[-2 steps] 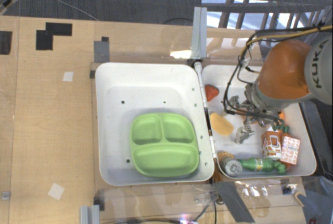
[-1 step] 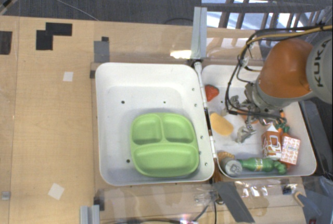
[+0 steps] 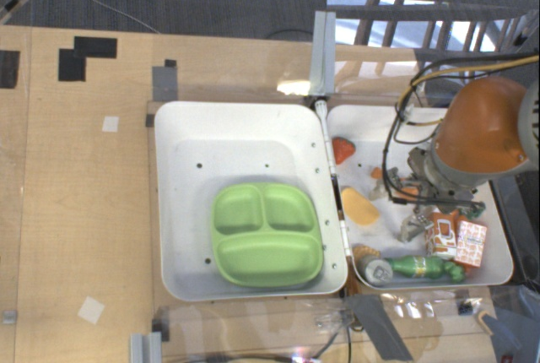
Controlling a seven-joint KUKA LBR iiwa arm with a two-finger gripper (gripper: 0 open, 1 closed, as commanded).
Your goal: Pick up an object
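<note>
The arm (image 3: 481, 133) hides much of the right bin (image 3: 363, 129), and its gripper (image 3: 419, 222) is too tangled among cables to read. The carton (image 3: 460, 240) lies partly under the wrist. The bottle's (image 3: 418, 268) label is too small to make out.

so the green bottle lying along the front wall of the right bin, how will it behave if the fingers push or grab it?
The green bottle lies on its side, so a nudge across its length would probably roll it. Its glossy, rounded body looks slippery for a two-finger pinch. It sits against the right white bin's front wall, likely limiting finger room.
</note>
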